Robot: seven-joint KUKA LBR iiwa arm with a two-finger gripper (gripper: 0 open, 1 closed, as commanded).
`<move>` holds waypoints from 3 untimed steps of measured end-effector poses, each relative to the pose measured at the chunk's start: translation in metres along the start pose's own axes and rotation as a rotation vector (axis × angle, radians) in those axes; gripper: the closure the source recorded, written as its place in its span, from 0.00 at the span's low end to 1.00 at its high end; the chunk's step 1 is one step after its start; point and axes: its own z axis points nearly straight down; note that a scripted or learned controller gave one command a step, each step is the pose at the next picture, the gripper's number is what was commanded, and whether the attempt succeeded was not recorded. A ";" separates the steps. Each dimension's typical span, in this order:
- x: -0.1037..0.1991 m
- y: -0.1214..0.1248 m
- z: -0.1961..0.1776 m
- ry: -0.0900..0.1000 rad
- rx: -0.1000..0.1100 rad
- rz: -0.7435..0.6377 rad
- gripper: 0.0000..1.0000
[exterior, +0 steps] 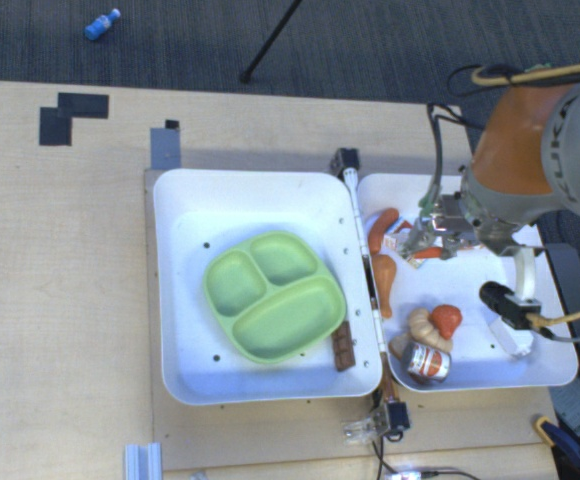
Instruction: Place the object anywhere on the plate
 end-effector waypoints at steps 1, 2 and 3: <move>0.031 -0.026 0.000 -0.001 0.000 0.001 1.00; 0.105 -0.015 0.000 0.000 0.000 0.000 1.00; 0.095 -0.027 0.000 0.000 0.000 0.002 1.00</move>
